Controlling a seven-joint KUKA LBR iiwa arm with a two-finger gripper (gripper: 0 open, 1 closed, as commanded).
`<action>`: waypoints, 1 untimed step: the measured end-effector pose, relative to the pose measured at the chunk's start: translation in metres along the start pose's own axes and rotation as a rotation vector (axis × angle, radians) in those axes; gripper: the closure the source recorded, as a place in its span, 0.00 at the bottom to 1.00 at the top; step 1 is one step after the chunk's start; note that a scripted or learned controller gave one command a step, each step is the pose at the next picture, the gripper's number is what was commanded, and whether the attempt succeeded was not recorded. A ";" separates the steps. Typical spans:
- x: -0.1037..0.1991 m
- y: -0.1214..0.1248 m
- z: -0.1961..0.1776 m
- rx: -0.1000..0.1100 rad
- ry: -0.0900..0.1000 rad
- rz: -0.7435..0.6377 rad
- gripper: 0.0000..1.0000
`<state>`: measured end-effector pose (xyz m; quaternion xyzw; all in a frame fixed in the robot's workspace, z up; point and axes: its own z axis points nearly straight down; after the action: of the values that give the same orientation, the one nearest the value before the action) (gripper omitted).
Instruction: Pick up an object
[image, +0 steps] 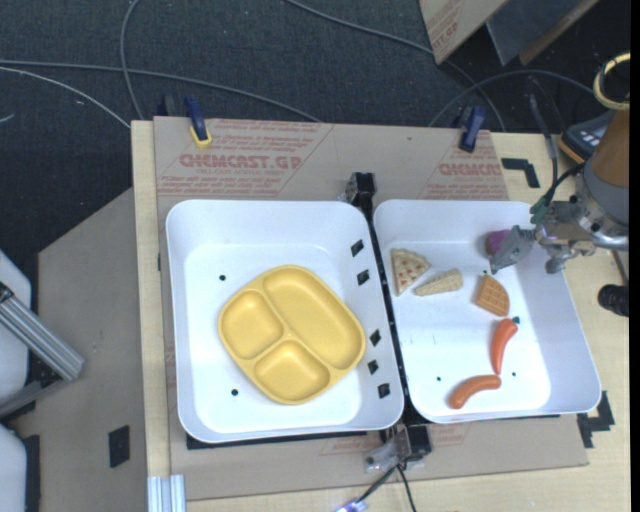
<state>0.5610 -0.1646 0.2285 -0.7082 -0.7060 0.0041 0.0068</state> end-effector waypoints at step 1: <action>0.001 0.003 -0.008 -0.014 -0.003 -0.003 0.00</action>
<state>0.5637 -0.1640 0.2364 -0.7070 -0.7072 0.0000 0.0008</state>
